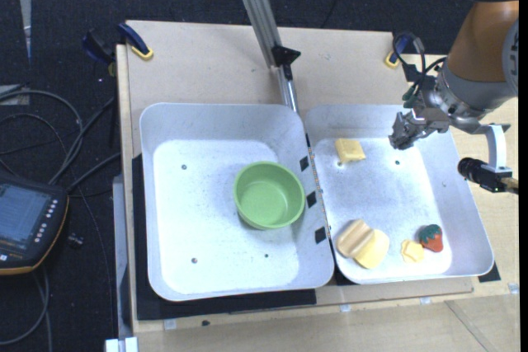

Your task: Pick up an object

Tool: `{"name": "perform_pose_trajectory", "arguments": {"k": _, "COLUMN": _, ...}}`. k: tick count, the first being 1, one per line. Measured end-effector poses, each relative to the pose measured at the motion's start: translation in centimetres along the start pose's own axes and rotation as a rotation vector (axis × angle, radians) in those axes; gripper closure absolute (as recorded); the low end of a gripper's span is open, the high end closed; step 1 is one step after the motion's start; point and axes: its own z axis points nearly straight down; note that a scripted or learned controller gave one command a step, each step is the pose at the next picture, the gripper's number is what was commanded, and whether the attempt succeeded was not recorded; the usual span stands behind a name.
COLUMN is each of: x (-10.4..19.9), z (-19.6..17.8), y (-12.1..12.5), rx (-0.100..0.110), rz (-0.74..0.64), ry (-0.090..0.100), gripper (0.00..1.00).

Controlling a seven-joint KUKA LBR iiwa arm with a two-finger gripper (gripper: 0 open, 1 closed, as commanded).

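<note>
My gripper (402, 138): it hangs over the back of the right bin (466, 218), above bare floor, with nothing between its tips. Whether it is spread or pressed together I cannot tell, as it is dark and small from here.
Why there: I judge I am poised above the bin that has the small pickable things, not yet down on any of them.
Nearest thing: the yellow block (351, 150), to the side of my gripper, apart from it, near the bin's back-left corner.
Its look: a squarish, pale yellow chunk lying flat, and it seems an easy size to pinch.
Others: a bun (364, 243), a small yellow bit (412, 251) and a strawberry (431, 238) sit along the front edge.
Left bin (165, 177): it holds a green bowl (268, 194), which I judge too wide for my grip.
</note>
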Motion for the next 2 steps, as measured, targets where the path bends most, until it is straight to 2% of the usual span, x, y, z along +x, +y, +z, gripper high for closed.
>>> {"name": "perform_pose_trajectory", "arguments": {"k": 1, "x": 0.4, "z": -6.2, "y": -0.1, "rx": -0.001, "rz": -0.001, "ry": 0.0, "gripper": 1.0}}
{"name": "perform_pose_trajectory", "arguments": {"k": 2, "x": 5.6, "z": -4.6, "y": -0.6, "rx": 0.005, "rz": -0.004, "ry": 0.002, "gripper": 1.0}}
